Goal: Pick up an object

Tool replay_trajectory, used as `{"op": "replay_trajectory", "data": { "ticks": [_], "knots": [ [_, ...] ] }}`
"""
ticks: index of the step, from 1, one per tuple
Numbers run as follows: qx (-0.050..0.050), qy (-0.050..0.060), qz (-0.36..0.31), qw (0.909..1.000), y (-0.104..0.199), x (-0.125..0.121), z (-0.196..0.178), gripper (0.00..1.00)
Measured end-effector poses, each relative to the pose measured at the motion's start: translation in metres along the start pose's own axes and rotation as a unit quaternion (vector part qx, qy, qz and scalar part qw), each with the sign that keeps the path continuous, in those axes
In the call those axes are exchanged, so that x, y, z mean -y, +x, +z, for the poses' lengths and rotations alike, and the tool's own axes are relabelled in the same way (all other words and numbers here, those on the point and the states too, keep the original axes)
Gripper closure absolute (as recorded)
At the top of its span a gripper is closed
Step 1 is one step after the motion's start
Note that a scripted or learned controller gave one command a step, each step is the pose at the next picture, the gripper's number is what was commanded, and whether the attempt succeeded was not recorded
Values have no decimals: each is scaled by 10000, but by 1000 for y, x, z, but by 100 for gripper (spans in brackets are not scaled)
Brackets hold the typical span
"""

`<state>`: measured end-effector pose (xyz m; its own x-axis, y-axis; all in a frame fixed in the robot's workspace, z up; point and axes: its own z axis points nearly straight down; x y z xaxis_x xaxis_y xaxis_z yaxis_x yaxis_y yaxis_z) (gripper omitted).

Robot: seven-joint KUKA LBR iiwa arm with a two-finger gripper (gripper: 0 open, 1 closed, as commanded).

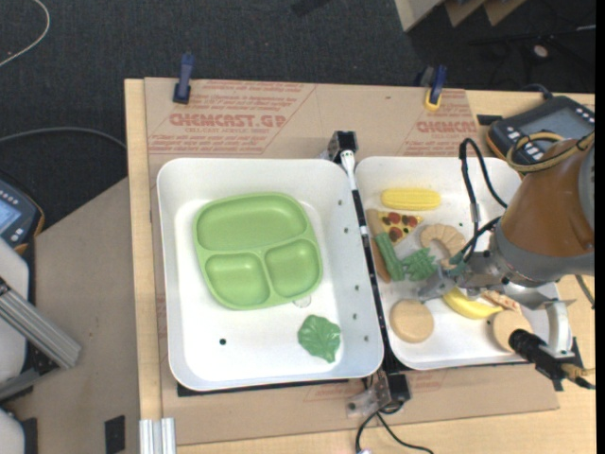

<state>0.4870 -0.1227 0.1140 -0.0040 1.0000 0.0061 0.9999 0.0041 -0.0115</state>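
Camera view: claw (437, 280) beside banana (470, 304)

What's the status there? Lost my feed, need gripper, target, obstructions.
Gripper low in right bin, fingers unclear. At green toy; grasp unconfirmed. Banana, cookie crowd close.

A broad orange band (553, 211) is seen wrapped around the arm (548, 239), rounded and glossy. Below it, a grey wrist section (529, 268) is shown, smooth and cylindrical. Black cables (470, 183) are looped beside the band and run down towards the wrist. A metallic, silvery-grey gripper (444, 277) is fitted at the end, its details blurred.
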Motion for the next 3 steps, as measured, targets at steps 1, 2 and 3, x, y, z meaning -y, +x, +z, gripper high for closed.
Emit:
{"op": "replay_trajectory", "data": {
  "ticks": [1, 2, 3],
  "knots": [
    [36, -71, 27, 10000, -4, -2, -17, 100],
    [10, -86, -41, 10000, 108, 7, -73, 100],
    [9, -155, -18, 9999, 153, 8, -256, 100]
  ]
}}
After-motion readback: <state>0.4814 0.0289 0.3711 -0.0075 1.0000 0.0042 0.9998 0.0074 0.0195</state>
